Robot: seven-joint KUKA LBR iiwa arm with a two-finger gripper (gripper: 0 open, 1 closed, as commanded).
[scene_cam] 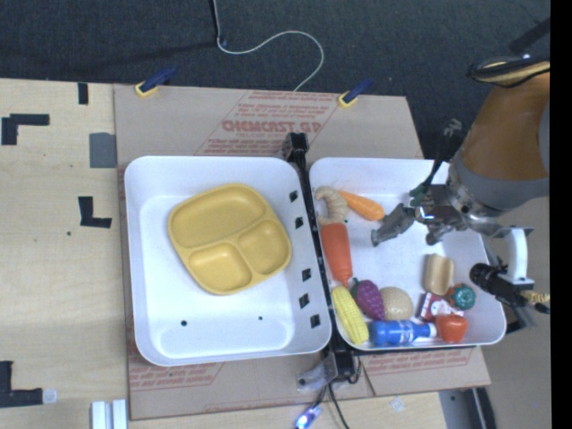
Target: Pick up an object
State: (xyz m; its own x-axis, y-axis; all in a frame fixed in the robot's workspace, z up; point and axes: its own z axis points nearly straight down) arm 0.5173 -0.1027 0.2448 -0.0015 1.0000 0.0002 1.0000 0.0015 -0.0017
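My gripper (415, 231) hangs over the bare middle of the right bin (393, 175), open, with nothing between its fingers. Toy foods lie around it. An orange carrot (362, 206) and a beige piece (332, 204) sit to its left, and a long red-orange sausage (337, 250) lies along the bin's left wall. A tan bread piece (437, 273) is just below the gripper. Along the front lie a yellow corn cob (349, 315), a purple piece (367, 298), a beige potato (397, 304), a blue bottle (399, 332), a red piece (452, 328) and a green ball (463, 296).
The left bin (152, 239) holds a yellow divided plate (231, 237). Black clips run along the wall between the two bins (307, 239). The arm's grey and orange body (505, 150) overhangs the right bin's right edge. A white cable (268, 43) loops behind the bins.
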